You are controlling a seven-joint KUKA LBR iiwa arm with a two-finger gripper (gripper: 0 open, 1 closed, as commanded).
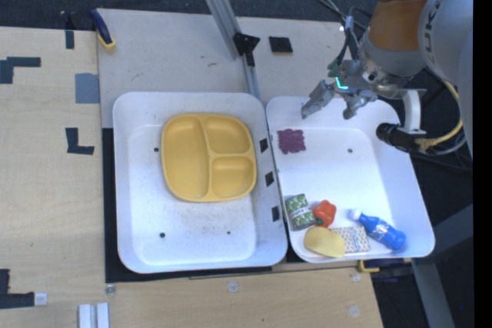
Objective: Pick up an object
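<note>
While the gripper [334, 104] hangs wide and unladen, six objects occupy two bins [400, 188].

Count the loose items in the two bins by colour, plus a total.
Yellow: 2, the divided plate in the left bin and a lemon-like lump in the right bin
Purple: 1, the grape bunch
Green: 1, the small packet
Orange-red: 1, the pepper-like piece
Blue: 1, the bottle
Pale speckled: 1, the flat card
Total: 7

The gripper [334, 105] hangs open at the upper right, over the right bin [400, 188]. A yellow plate [207, 156] sits in the left bin [138, 188].
</note>
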